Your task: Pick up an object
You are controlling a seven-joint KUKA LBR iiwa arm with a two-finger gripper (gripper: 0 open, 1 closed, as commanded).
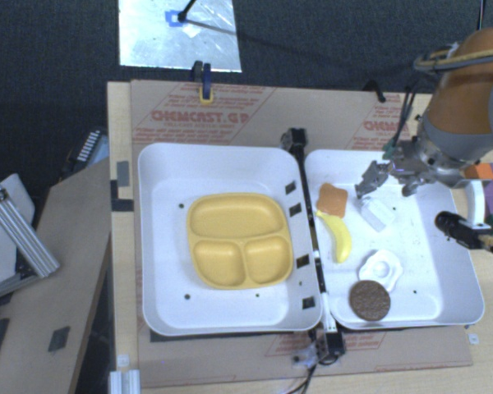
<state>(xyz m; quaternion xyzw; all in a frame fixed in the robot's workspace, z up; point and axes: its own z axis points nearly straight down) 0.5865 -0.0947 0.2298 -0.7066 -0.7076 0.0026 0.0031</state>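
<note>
White plastic makes up both shallow bins, and we count two of them, side by side on a cardboard sheet (255, 109) printed in red with "CHEMCAST GP". We see the left bin (160, 245) holding one yellow tray (234, 240) with three compartments; bare floor runs all round the tray, widest along the far wall and the left wall. Between the bins stands a black divider (306, 220) with clips along it.

In the right bin (456, 290) we count five loose things. Near the divider lies one orange block (333, 199), and just below it one banana (339, 238), the two close enough that we cannot tell whether they touch. Nearer the front wall sits one white fried egg toy (381, 267), and just in front of it one brown round cookie (370, 300), their edges meeting. One small white piece (378, 213) lies towards the bin's middle. The right half of this bin's floor lies bare.

Over the far part of the right bin hangs the gripper (388, 180), its two fingers spread apart with nothing between them, just above the white piece.
</note>
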